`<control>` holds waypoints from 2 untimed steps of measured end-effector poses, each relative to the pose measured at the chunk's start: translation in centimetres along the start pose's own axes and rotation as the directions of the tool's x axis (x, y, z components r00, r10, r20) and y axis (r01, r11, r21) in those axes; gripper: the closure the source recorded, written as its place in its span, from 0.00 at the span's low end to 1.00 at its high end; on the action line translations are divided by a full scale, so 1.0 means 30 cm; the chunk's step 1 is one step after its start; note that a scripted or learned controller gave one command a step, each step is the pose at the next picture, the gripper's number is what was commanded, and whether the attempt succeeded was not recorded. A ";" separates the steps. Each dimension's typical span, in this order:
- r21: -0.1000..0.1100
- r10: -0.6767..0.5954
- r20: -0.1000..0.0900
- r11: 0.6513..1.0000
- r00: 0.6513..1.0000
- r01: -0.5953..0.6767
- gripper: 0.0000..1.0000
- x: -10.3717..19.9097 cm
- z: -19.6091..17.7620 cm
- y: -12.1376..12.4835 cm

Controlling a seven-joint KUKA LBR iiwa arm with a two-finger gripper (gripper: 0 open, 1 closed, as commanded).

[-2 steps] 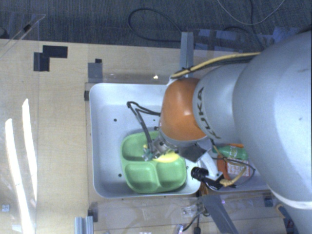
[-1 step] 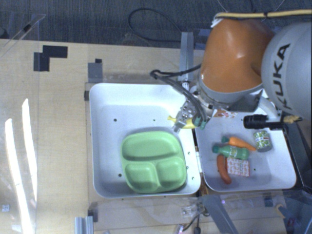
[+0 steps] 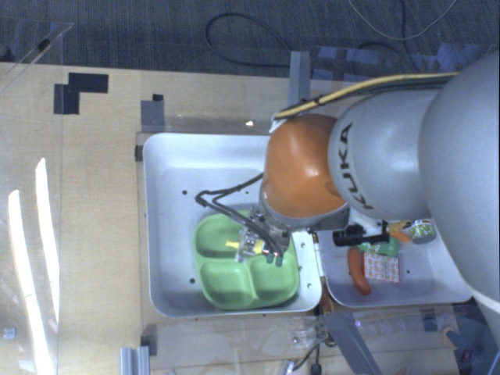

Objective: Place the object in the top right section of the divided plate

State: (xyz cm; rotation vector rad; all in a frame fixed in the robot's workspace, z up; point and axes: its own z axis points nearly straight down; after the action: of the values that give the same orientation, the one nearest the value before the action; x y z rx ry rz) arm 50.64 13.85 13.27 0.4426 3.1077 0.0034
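A green divided plate (image 3: pixel 234 280) lies in the left white bin (image 3: pixel 168 209), toward its front right. My gripper (image 3: pixel 262 246) hangs low over the plate's upper right part, under the orange wrist band (image 3: pixel 301 166). A small yellow thing (image 3: pixel 233 245) shows just left of the gripper, over the plate's upper middle. Whether it is held or resting on the plate I cannot tell. The arm hides most of the plate's top right section.
The right bin (image 3: pixel 422 287) holds a red sausage-shaped piece (image 3: pixel 358 272), a small printed card or box (image 3: pixel 380 269) and orange and green items (image 3: pixel 406 231) partly under the arm. A black cable (image 3: pixel 223 198) loops over the left bin.
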 end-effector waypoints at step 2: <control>0.001 -0.861 0.010 0.509 0.509 0.861 1.00 -0.097 -0.248 0.280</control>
State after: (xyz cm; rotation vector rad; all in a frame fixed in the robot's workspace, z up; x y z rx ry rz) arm 55.74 21.08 20.75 -1.1523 2.9087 0.0045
